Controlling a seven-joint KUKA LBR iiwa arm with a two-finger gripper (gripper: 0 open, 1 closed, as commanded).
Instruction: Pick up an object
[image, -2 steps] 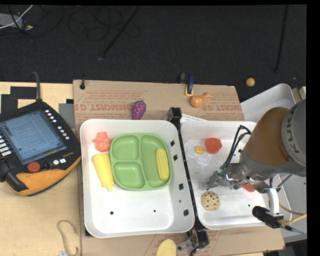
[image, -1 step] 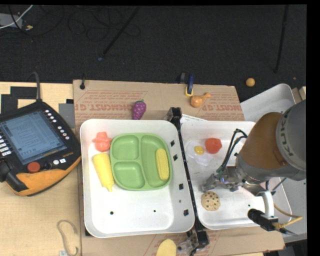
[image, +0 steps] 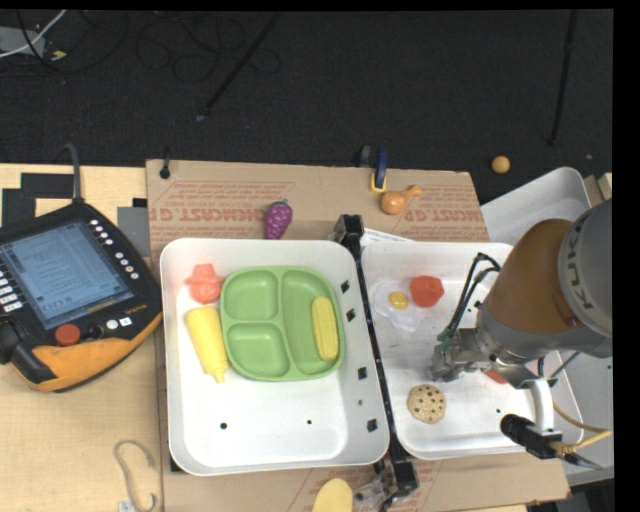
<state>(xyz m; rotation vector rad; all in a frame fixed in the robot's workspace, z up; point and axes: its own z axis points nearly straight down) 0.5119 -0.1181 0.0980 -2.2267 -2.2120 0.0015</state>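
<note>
My gripper (image: 447, 362) hangs low in the right bin (image: 400, 430), under the grey and orange wrist that covers the bin's right half. A round cookie (image: 427, 403) lies just below and left of it. A red tomato-like piece (image: 427, 290) and a small yellow piece (image: 398, 299) sit at the back of this bin. The left bin (image: 260, 440) holds a green divided tray (image: 275, 325) with a corn cob (image: 324, 328) in its right section. A yellow bottle-shaped toy (image: 207, 341) and a pink-red toy (image: 203, 283) lie beside the tray.
Behind the bins on the cardboard lie a purple grape bunch (image: 278, 219) and an orange pear-like toy (image: 396, 200). A yellow object (image: 333, 494) rests in front of the bins. A teach pendant (image: 70, 290) sits on the bench at the left.
</note>
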